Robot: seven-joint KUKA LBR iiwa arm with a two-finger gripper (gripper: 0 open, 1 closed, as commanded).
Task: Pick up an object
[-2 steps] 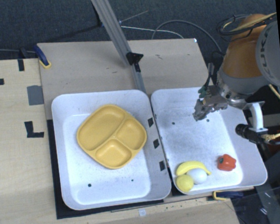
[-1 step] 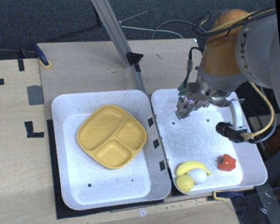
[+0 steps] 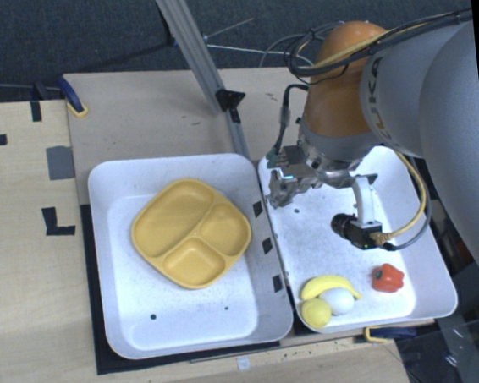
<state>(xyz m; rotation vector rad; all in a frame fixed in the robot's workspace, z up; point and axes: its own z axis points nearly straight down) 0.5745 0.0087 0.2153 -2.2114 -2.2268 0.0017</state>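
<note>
So the pickable stuff sits along the near edge of the right bin (image 3: pixel 421 299): a banana (image 3: pixel 326 285), a lemon (image 3: pixel 316 312) and a white egg-looking ball (image 3: pixel 342 300) all bunched up touching each other, plus a red pepper (image 3: pixel 387 277) a bit to their right on its own. They look like light, hard, slick plastic toys, my guess anyway. I'd go for the pepper, pinched across its body, since nothing crowds it. The gripper (image 3: pixel 283 186) hangs over the far left corner of that bin, well away from them, holding nothing; can't tell how wide it's set. The yellow divided plate (image 3: pixel 191 232) fills the left bin (image 3: pixel 116 276).
</note>
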